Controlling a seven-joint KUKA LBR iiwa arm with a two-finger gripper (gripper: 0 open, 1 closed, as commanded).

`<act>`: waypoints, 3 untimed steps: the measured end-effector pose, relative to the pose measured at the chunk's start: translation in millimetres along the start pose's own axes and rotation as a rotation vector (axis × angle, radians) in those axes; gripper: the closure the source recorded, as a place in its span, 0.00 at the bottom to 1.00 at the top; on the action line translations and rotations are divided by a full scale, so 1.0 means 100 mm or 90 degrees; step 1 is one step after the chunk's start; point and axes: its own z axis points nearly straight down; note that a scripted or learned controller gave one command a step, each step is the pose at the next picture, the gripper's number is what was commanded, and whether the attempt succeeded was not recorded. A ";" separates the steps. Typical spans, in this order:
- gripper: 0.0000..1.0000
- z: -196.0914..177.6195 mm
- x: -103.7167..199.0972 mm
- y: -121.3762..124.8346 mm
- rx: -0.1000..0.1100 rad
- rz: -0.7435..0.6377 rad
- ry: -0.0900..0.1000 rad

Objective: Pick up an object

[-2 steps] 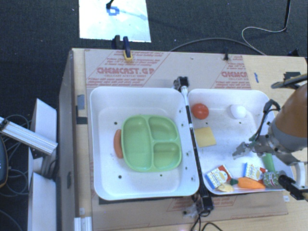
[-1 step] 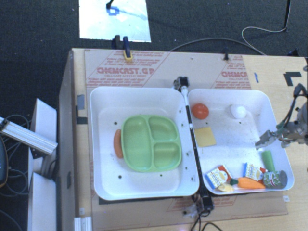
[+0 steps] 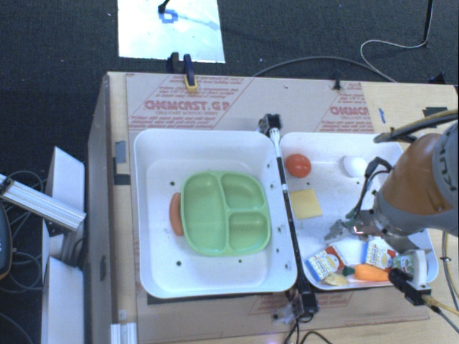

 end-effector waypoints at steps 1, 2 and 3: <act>0.00 -0.01 -0.24 1.41 -0.001 -0.001 -0.001; 0.00 -1.06 -0.58 0.87 -0.001 0.000 -0.002; 0.00 0.00 -0.29 -0.01 0.001 0.001 0.000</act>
